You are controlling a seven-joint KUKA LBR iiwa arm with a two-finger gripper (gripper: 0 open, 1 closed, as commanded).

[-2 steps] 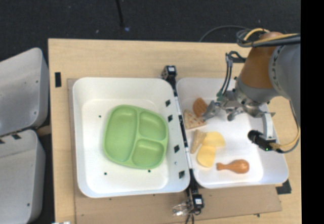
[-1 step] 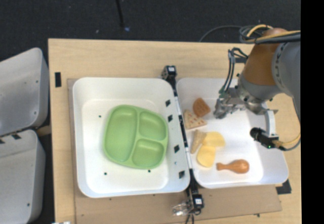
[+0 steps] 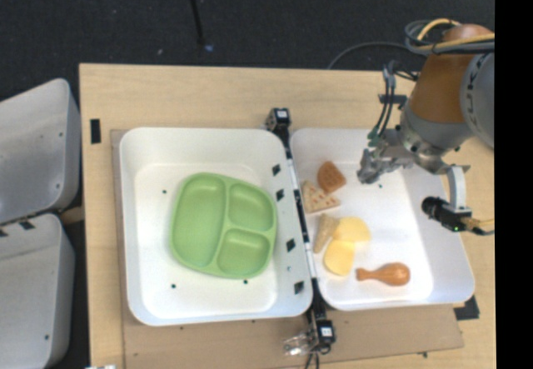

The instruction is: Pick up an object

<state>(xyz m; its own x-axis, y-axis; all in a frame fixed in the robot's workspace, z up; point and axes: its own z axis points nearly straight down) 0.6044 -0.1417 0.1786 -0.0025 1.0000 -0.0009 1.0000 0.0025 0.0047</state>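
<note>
- My arm [image 3: 445,92] reaches in from the right, its orange band above the wrist, and leans over the upper part of the right bin [image 3: 433,276].
- My gripper [image 3: 371,171] hangs low over the bin floor near the back, just right of the toast.
- I cannot tell from this slant how my hand is set; nothing shows in its grasp.
- The food pieces all lie in the right bin: a brown piece of toast [image 3: 331,177] nearest me, and a pale cracker wedge [image 3: 317,196] just below it by the bin's left wall.
- Further toward the front sit a tan bread slice [image 3: 324,231] and two yellow pieces [image 3: 344,244] touching each other, one round and one blockier.
- A brown drumstick [image 3: 386,274] lies near the front of the bin, its thick end to the right, apart from the yellow pieces.
- The left bin [image 3: 150,284] bears a green plate [image 3: 223,226] with three compartments, lying flat.
- Both bins rest side by side on the wooden bench [image 3: 100,109].
</note>
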